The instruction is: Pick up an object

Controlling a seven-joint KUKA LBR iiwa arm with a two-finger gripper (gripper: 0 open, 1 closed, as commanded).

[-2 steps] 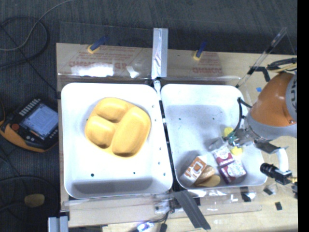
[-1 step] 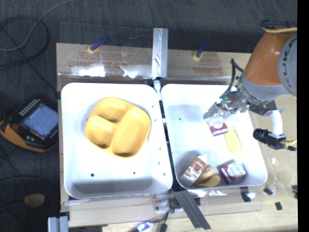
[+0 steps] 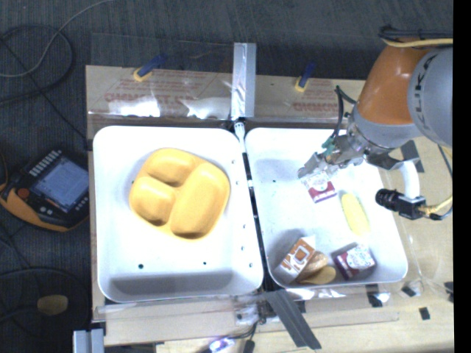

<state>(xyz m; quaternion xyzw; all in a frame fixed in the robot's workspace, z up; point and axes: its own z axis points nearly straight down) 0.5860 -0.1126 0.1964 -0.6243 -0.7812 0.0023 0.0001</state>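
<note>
Right bin (image 3: 268,219) has open floor along its left half; cartons (image 3: 302,258) crowd the near corner. Yellow mould (image 3: 179,192) fills the left bin's (image 3: 118,271) middle, leaving a near strip.

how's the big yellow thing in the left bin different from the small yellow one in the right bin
The big yellow thing is far larger, taking up much of the left bin; the small yellow one is a slim piece in the right bin. The big one is lumpy, with three rounded lobes; the small one is a plain elongated shape. The big one is a deeper golden yellow, the small one paler. Both lie flat on a white bin floor, clear of the claw.
</note>
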